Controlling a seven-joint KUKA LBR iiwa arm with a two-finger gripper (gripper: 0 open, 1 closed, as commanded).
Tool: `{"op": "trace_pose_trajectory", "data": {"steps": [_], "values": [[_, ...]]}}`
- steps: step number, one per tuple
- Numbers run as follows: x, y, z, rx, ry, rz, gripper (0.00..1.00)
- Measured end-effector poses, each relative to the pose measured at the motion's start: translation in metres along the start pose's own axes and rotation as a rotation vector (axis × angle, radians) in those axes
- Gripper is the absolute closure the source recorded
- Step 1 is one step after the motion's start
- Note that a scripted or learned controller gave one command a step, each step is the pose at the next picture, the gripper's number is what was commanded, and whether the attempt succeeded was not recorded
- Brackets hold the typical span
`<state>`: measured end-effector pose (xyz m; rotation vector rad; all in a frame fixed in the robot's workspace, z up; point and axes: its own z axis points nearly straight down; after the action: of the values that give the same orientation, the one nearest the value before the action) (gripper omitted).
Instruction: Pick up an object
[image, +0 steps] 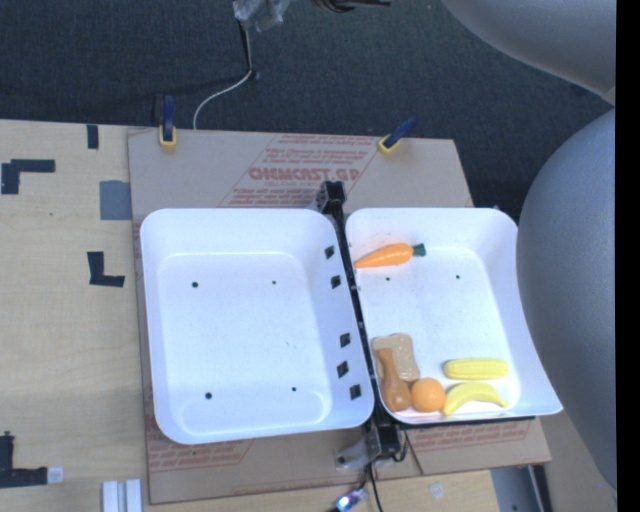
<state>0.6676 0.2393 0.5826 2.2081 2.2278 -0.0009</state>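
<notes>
The right bin (497, 290) holds several small toy foods. An orange carrot with a green tip (386, 256) lies near its far left corner. At the near edge sit a tan bread-like piece (396, 353), a brown sausage-like piece (392, 386), an orange ball (428, 396), a yellow corn cob (475, 369) and a yellow banana (473, 398). The grey arm (580, 250) bulks along the right side, above the bin's right rim.
The left bin (236, 325) stands beside the right one, joined by a black clip strip (345, 300). Both rest on a cardboard sheet (300, 170) clamped at the back. A white cable (225, 90) trails from the top.
</notes>
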Motion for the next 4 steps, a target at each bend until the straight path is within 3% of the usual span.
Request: {"op": "trace_pose_trajectory", "data": {"steps": [2, 4], "values": [[0.003, 0.001, -0.019, -0.019, 0.004, 0.001, 1.00], [0.005, 0.004, -0.038, -0.052, 0.013, 0.002, 1.00]]}}
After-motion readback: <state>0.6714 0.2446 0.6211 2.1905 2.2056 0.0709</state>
